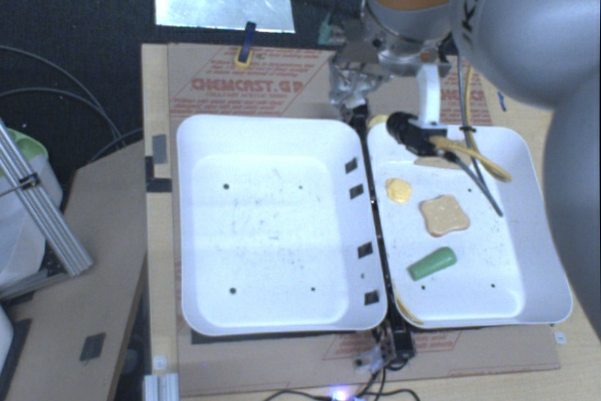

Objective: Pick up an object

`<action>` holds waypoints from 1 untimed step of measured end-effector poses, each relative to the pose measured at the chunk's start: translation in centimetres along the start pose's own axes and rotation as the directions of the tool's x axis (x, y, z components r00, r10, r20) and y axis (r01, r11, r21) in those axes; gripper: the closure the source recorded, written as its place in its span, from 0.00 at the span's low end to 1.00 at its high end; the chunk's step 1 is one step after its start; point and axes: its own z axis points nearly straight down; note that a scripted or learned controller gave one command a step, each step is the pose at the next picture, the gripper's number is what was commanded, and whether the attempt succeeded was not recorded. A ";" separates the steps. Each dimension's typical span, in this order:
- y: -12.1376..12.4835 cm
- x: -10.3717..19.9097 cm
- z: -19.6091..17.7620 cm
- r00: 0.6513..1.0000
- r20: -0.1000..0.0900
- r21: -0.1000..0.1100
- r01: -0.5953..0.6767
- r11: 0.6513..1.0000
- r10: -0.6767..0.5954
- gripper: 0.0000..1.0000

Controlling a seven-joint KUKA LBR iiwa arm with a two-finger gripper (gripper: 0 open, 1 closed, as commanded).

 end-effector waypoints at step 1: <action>-4.4 2.4 -3.8 1.000 -0.003 0.001 0.008 1.000 -0.008 1.00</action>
